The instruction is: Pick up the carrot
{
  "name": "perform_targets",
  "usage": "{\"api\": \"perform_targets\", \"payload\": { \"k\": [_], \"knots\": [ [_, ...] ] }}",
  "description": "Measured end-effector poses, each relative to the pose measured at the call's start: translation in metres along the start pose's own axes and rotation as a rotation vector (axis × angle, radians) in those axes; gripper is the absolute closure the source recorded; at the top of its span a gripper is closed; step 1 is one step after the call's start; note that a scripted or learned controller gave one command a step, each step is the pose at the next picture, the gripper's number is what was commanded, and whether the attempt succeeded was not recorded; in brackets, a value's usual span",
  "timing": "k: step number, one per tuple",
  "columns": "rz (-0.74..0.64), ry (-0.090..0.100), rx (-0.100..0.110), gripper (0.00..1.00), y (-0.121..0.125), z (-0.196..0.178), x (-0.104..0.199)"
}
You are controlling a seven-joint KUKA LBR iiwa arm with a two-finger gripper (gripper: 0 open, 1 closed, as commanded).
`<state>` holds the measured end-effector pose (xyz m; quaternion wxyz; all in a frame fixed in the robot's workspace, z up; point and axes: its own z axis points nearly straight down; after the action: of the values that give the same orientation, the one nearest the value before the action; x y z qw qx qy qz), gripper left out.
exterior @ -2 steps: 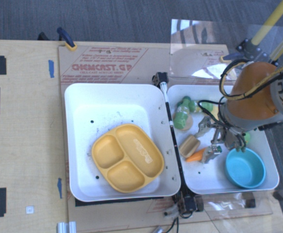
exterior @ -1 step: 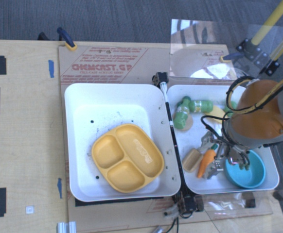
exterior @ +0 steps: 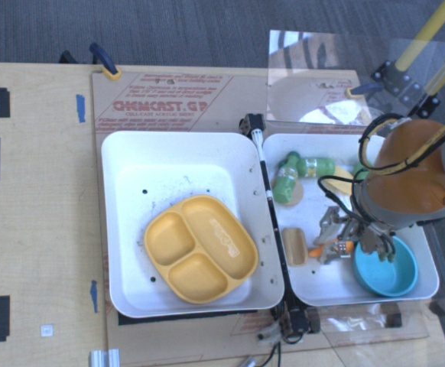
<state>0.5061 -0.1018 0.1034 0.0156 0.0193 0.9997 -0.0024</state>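
While the red print on the cardboard sheet (exterior: 169,98) under the bins reads roughly "CHEMCAST GP", the smaller lines around it are too blurred to make out. No other legible writing; the yellow tray (exterior: 199,247) has faint embossing in its largest section, unreadable. 2 white bins sit side by side on the surface (exterior: 31,228), touching along a black clamp strip between them. Left bin (exterior: 123,159) holds the 3-compartment yellow tray, set toward its near-right corner, with bare floor along the far and left walls. Right bin (exterior: 314,293) is crowded: a green bottle-like item (exterior: 287,182) and a green cylinder (exterior: 318,165) at the far-left side, a tan block (exterior: 294,246) beside the left wall, a blue bowl (exterior: 384,268) at the near-right corner. The arm, with its orange band (exterior: 410,167), covers the bin's right-middle. The claw (exterior: 337,239) is low in the middle of the bin, between tan block and blue bowl. The carrot (exterior: 343,246) shows as a small orange sliver right at the fingertips, mostly hidden by metal; shape and length unclear. Cannot tell whether the claw is spread or clenched, or whether the carrot sits between its tips. Free room around it is tight.
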Motion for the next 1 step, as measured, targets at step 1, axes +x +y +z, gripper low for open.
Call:
{"api": "perform_targets", "payload": {
  "k": [1],
  "knots": [
    [-0.137,0.027,-0.008,1.0,-0.0251,0.0038,0.0231]
  ]
}}
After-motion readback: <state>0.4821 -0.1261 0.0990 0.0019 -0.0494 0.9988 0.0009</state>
